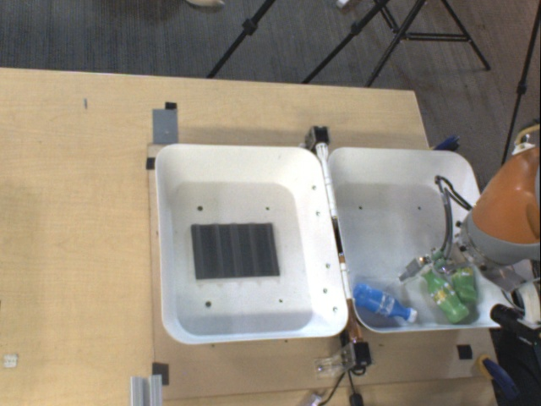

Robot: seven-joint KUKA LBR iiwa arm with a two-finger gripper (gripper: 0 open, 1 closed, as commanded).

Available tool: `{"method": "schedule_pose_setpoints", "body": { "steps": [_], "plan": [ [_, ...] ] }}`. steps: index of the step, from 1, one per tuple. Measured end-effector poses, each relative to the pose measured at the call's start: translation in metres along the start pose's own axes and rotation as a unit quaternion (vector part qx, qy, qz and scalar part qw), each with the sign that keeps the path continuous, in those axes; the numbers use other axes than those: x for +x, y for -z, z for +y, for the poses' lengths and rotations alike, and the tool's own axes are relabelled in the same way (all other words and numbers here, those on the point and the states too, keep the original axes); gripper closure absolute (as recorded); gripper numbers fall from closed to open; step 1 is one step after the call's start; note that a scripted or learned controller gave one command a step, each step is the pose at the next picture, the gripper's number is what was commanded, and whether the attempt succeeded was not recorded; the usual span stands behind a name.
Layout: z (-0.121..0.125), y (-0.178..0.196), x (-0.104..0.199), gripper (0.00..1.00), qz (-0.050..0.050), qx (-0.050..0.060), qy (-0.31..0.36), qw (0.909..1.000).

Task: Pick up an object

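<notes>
Light wood bench top (76, 227), evenly lit. Beyond its far edge, dark grey carpet floor (101, 32). Black tripod legs (406, 24) stand on the carpet near the top right corner.

A dark ribbed mat (235, 250) lies flat in the left bin (169, 227) on the tabletop (68, 227); beyond the tabletop's far edge, black tripod legs (397, 24) cross grey carpet (84, 24), perhaps camera stands.

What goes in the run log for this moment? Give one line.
arm: over right bin | gripper: low over green object | blue object: right bin, apart | dark grey ridged pad: left bin
</notes>
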State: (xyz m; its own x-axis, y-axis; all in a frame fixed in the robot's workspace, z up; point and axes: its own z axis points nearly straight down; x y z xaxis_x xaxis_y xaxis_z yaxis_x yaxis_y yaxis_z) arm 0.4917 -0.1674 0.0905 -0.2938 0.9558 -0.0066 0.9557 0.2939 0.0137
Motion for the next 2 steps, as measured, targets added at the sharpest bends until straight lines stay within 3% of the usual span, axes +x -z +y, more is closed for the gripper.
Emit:
{"method": "schedule_pose_setpoints", "body": {
  "steps": [1, 2],
  "plan": [
    [0.001, 0.0, -0.002, 0.0, -0.001, -0.001, 0.097, 0.9953],
    [0.006, 0.011, 0.012, 0.0, 0.002, 0.003, 0.124, 0.9922]
  ]
}}
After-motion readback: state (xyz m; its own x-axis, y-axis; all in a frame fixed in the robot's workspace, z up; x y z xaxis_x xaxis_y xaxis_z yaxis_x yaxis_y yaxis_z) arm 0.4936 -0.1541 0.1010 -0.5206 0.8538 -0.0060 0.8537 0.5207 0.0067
